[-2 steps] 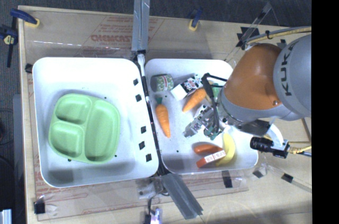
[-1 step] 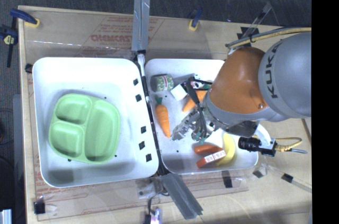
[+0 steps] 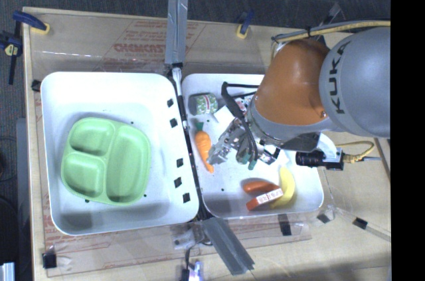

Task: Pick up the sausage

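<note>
The gripper [image 3: 226,148] is hovering just right of the carrot [image 3: 203,147]; I cannot tell its fingers' state. The sausage [image 3: 255,186] is lying beside the banana [image 3: 287,184].

The robot arm [image 3: 355,80] is big, round and grey, with smooth shiny skin. Black letters on its side spell KUKA. Above the wrist sits a fat orange band [image 3: 292,84] (it looks a bit like a ball). A black cable [image 3: 232,100] loops out beside the orange part. At the end is the gripper [image 3: 229,147], made of silvery metal bits with small dark parts.
</note>
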`<state>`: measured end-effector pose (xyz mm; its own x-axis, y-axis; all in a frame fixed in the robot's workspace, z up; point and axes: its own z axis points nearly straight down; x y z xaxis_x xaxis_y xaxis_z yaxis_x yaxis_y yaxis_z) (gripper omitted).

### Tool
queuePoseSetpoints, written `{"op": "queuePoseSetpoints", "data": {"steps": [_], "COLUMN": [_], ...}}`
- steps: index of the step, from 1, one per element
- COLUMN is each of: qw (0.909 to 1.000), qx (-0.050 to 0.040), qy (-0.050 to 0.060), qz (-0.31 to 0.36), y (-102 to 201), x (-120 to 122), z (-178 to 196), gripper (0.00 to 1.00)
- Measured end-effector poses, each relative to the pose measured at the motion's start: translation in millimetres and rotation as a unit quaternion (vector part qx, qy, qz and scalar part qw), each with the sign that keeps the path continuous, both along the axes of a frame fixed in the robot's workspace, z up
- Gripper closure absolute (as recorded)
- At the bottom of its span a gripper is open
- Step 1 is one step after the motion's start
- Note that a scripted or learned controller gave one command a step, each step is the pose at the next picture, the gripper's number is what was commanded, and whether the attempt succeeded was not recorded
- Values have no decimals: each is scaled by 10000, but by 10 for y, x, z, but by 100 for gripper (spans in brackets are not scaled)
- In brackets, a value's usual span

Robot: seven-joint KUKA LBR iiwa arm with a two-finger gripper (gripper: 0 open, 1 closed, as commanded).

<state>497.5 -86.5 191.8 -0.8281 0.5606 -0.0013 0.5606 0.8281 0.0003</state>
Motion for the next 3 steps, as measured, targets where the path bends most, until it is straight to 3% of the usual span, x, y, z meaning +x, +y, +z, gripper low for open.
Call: {"op": "queuePoseSetpoints", "data": {"steps": [1, 2, 3], "qw": [9909, 9906, 9936], "qx": [4, 0, 4], "qy": [18, 7, 12], "qz": [1349, 1370, 1130], "y": [-368, -367, -55], "x": [-155, -139, -202], "z": [-379, -274, -224], "gripper": [100, 100, 100]}}
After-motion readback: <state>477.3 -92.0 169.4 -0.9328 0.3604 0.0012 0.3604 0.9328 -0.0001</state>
